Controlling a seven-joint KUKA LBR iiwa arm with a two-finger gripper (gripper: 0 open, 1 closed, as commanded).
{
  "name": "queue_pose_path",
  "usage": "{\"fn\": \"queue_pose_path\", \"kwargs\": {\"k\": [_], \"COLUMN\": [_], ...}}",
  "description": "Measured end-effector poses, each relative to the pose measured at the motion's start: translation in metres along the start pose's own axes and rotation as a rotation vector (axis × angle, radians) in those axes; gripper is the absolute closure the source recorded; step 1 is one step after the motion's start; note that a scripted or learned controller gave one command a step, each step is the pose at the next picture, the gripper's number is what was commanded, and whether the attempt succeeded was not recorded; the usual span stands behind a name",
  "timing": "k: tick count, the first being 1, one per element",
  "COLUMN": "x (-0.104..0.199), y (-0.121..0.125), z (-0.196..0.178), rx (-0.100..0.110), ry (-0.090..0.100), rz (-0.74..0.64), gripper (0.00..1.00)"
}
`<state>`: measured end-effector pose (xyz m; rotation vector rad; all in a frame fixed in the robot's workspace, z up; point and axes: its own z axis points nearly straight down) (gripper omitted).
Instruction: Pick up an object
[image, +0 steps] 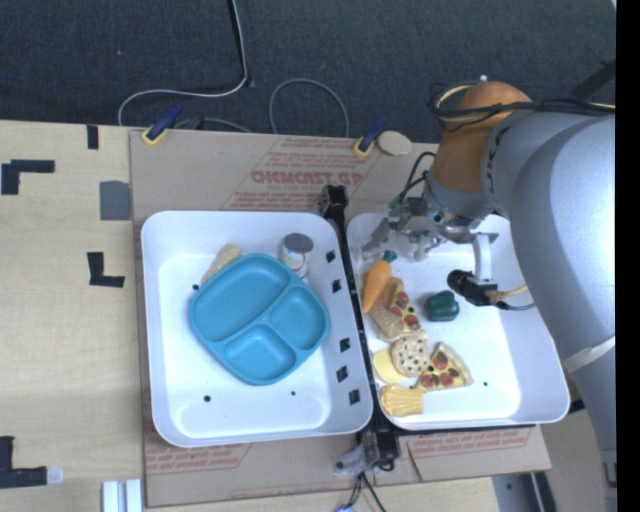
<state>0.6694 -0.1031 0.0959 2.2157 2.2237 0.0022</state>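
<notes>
- Pincer (392, 243) hangs over the right bin's (520, 400) far corner, its opening impossible to tell.
- Orange piece (376, 284) lies just beside — crowded against the pizza slices (444, 368), so a descent may nudge neighbours or clip the bin wall.

A blue tray (260, 318) lies in a white bin (165, 300); the arm's band (470, 140) is orange.

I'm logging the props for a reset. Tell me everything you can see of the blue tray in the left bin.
The blue tray is a light blue divided plate, plastic by its look, with rounded corners and three compartments: one long and two smaller. It lies flat, right way up, turned at an angle in the left bin. Nothing shows in its compartments. A pale food piece peeks from under its upper left edge, and a small grey-topped can stands at its upper right edge.
</notes>
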Motion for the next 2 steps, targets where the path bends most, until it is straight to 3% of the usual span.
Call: {"fn": "queue_pose_path", "kwargs": {"k": [1, 2], "x": [0.004, 0.004], "y": [-0.032, -0.031], "z": [0.01, -0.001], "rx": [-0.002, -0.003], "ry": [-0.002, 0.0], "rz": [0.003, 0.004], "gripper": [0.0, 1.0]}}
